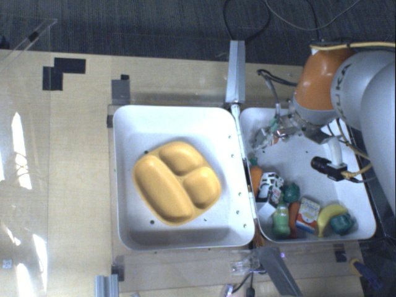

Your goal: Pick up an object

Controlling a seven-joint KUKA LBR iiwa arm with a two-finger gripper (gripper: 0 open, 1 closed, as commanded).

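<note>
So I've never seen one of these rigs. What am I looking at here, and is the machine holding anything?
One camera looks down at a slant on a bench with two white bins. The grey and orange shape at right is a robot arm; its gripper hangs over the right bin. I can't tell whether anything is between its fingers. The left bin holds a yellow divided tray. Small toys crowd the right bin's near end, among them a banana, a green bottle and a carrot.
</note>
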